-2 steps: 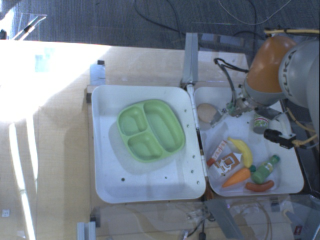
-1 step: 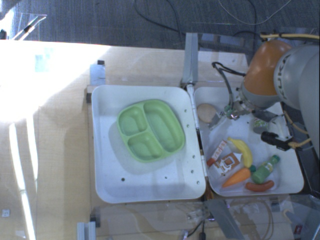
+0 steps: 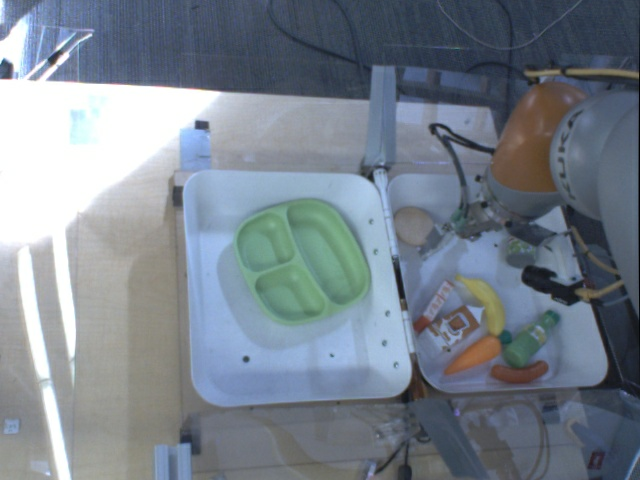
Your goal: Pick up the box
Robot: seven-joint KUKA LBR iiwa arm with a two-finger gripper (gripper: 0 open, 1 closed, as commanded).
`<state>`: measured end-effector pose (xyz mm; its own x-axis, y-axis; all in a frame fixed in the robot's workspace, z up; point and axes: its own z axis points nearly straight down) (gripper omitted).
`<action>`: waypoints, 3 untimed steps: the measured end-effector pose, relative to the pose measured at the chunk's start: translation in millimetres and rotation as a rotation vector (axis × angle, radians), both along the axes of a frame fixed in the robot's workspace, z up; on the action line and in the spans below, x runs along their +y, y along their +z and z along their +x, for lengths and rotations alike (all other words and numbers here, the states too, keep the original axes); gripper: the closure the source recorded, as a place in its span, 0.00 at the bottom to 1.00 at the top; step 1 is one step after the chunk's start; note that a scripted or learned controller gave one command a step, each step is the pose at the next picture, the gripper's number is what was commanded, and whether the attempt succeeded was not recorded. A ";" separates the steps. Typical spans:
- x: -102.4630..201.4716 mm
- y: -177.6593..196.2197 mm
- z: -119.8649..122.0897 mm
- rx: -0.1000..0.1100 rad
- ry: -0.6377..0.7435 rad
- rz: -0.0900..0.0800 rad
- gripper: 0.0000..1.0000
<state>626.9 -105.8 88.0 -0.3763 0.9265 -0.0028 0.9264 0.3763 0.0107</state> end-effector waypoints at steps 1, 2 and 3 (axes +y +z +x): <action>8.1 -1.1 42.0 0.015 0.005 -0.003 0.00; -22.0 0.8 -30.3 0.001 -0.053 -0.003 0.00; -10.0 0.4 -23.7 0.001 -0.226 -0.001 0.00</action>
